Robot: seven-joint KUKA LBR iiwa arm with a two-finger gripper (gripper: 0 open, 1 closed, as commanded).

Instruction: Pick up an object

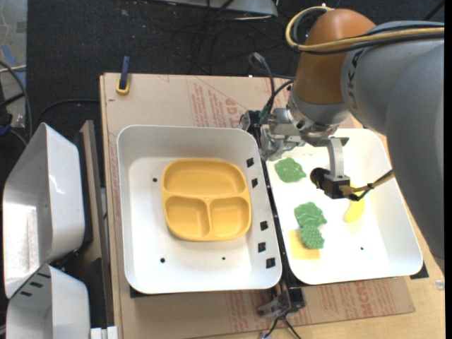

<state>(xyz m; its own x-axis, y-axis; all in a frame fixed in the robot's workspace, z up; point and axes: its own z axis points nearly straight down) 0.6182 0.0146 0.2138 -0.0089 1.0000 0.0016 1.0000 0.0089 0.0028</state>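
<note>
Seemingly approach step: two-finger gripper (279, 138) hovers at white right bin's (395, 260) 11 o'clock (grip state: cannot tell); next, descend onto flat green leaf piece (288, 169) at its 5 o'clock.

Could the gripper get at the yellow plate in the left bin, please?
Probably yes: the yellow plate lies uncovered, alone in the left bin, and the gripper hangs close by, near the bins' shared edge.
</note>
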